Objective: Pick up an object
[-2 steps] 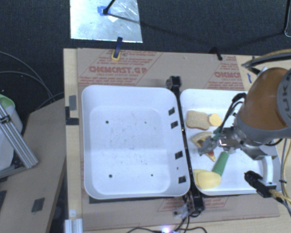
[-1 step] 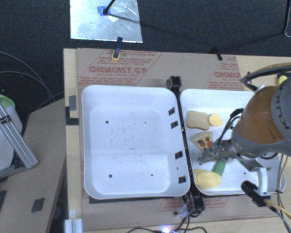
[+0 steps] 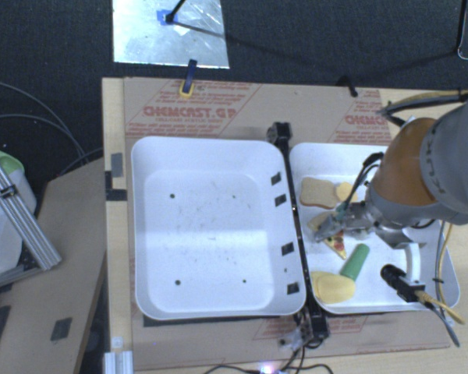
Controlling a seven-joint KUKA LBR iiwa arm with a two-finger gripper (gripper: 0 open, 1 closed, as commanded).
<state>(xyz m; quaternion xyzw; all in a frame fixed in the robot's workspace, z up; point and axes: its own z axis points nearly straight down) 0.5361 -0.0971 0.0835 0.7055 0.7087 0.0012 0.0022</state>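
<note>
Fingers (image 3: pixel 328 227) low in right bin (image 3: pixel 327 160), just over red-yellow wedge (image 3: pixel 338 247), green cylinder (image 3: pixel 355 261) beside, spread or pressed together cannot tell

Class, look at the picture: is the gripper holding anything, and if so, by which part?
Cannot be told. The gripper sits low in the right bin, over a red-and-yellow piece beside the green cylinder.

Two shallow white bins sit side by side on the worktop (image 3: pixel 218 104). The arm (image 3: pixel 429 170) reaches over the right bin (image 3: pixel 320 156), its claw (image 3: pixel 333 228) low above a small red-and-yellow wedge (image 3: pixel 338 247). A tan bread-like slice (image 3: pixel 318 192) lies behind it. A green cylinder (image 3: pixel 355 261) and a pale yellow lump (image 3: pixel 333 287) lie in front. The left bin (image 3: pixel 207 224) lies just beside.
</note>
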